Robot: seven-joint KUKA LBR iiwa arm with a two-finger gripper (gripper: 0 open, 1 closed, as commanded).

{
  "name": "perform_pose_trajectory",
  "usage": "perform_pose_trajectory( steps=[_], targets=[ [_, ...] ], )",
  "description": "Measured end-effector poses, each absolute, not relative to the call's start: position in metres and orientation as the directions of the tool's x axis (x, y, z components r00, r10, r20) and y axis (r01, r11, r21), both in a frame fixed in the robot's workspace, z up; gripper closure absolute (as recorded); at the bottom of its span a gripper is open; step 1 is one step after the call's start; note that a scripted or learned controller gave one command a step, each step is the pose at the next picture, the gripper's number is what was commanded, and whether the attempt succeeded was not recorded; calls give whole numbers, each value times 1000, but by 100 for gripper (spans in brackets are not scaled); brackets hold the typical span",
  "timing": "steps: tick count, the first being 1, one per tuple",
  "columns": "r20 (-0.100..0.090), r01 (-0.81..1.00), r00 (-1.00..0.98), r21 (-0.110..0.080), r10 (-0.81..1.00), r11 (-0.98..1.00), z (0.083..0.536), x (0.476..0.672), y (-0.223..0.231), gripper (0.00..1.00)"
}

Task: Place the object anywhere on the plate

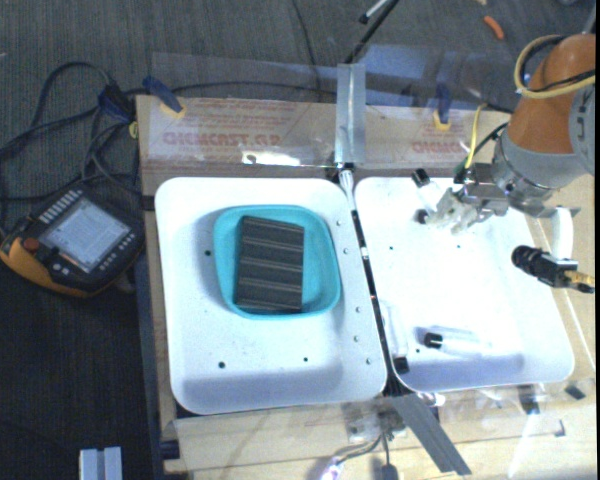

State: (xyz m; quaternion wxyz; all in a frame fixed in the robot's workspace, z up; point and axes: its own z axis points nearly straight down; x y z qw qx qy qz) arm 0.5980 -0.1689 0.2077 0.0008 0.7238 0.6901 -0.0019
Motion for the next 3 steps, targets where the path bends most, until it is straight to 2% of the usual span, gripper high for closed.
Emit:
perform_pose_trajectory(
  steps=[1,2,3],
  targets=[
    [-4,999,48,-1,999,-48,208,598,-169,0],
    [-2,977,214,-1,977,-214,206,583,-206,0],
    [-3,967,254,-1,967,-254,296,505,-213,0]
  ],
)
